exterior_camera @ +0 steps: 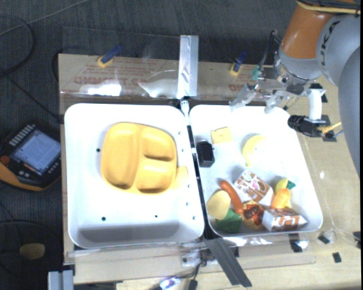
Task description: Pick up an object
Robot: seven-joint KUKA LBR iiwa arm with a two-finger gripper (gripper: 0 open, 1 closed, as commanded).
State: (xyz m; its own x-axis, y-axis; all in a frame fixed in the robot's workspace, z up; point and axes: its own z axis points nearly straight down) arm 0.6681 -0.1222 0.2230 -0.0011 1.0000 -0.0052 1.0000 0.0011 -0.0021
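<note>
My gripper (255, 102) hangs over the far rim of the right bin (308, 180), its two fingers spread open with nothing between them. Below it in that bin lie a pale yellow block (221, 135), a small black object (204, 153) and a yellow lemon-like piece (253, 145). Nearer the front sits a pile: a red-and-white carton (254, 186), a red sausage (229, 191), a pale round piece (218, 204), a green item (230, 223), an orange-yellow fruit (281, 196) and a white-and-orange carton (284, 221).
The left bin (85, 222) holds a yellow divided plate (139, 156). A metal post (188, 65) stands behind the wall between the bins. A black handheld device (30, 153) lies on the floor at the left. The arm's black side fitting (305, 124) overhangs the right bin's far corner.
</note>
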